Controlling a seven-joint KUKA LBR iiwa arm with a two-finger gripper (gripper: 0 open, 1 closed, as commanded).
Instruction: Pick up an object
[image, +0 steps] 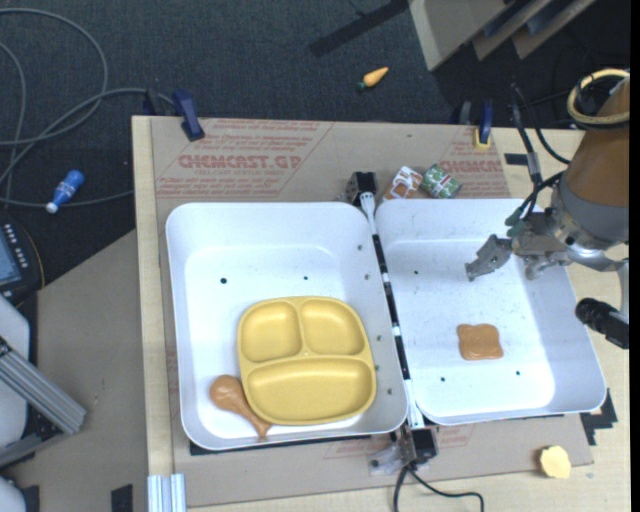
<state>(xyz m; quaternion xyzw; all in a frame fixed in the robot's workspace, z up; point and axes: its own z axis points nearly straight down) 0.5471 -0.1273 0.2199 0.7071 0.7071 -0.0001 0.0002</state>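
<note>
1. You saw the gripper (487, 259) over the upper part of the right bin (560, 390), reaching in from the right on the grey arm (585, 215) with its orange band.
2. Whether the gripper was spread or closed could not be told from this slanted view; its dark tip showed as one blurred shape. Nothing could be seen held by it, and whether the tip touched the bin floor could not be told.
3. The nearest object for picking, a flat tan toast-shaped piece (480, 342), lay on the floor of the right bin, below the gripper in the view and apart from it.
4. In the left bin (200, 260) you had a yellow three-compartment plate (303, 358), lying flat in the lower half.
5. A tan drumstick-shaped toy (236, 399) lay at the plate's lower left edge, touching or just beside it.
6. Outside the bins, on the board: small printed packets (425, 182) above the right bin and a yellow piece (554, 461) below its lower right corner.
7. On the dark floor lay a small orange item (374, 76) and a blue bottle (66, 188).
</note>
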